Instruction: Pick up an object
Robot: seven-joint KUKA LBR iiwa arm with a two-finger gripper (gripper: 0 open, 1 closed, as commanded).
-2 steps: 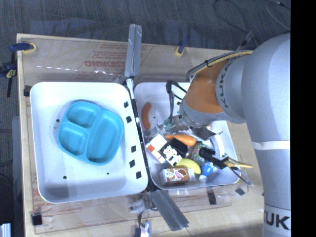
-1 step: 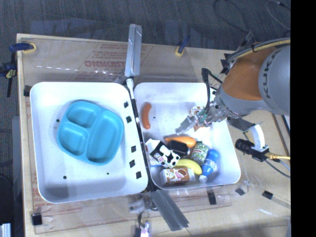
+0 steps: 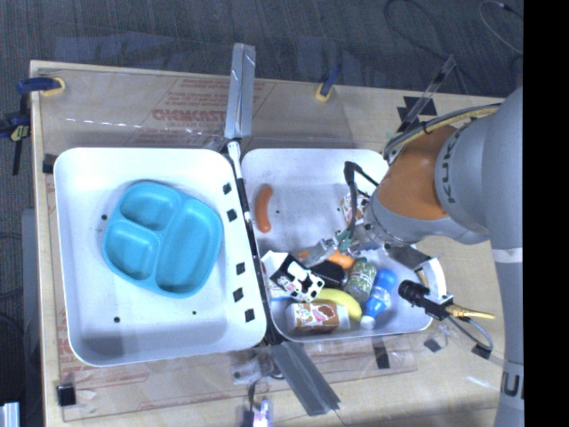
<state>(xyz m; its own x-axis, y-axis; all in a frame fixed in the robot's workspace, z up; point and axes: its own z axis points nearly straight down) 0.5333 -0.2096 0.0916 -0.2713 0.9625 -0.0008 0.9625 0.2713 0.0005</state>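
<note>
A: Where is the gripper (image 3: 345,238) now?

B: Low in the right bin (image 3: 302,172), over the heap of things crowded toward that bin's near edge. Its tip sits among them, by an orange piece (image 3: 336,261) and a green can (image 3: 360,278). Whether the fingers are open or closed I cannot tell; the wrist hides them.

A: What would you take?

B: The banana (image 3: 342,302) by the near edge is firm and light, probably plastic, smooth enough to slip, so pinch it across its middle. The blue bottle (image 3: 380,294) beside it is rounder and likelier to roll out. The sausage (image 3: 263,207) lies alone by the bin's left wall, easiest to reach cleanly.

A: And the left bin (image 3: 80,172)?

B: It holds a blue divided tray (image 3: 164,237), too wide to grip.
</note>
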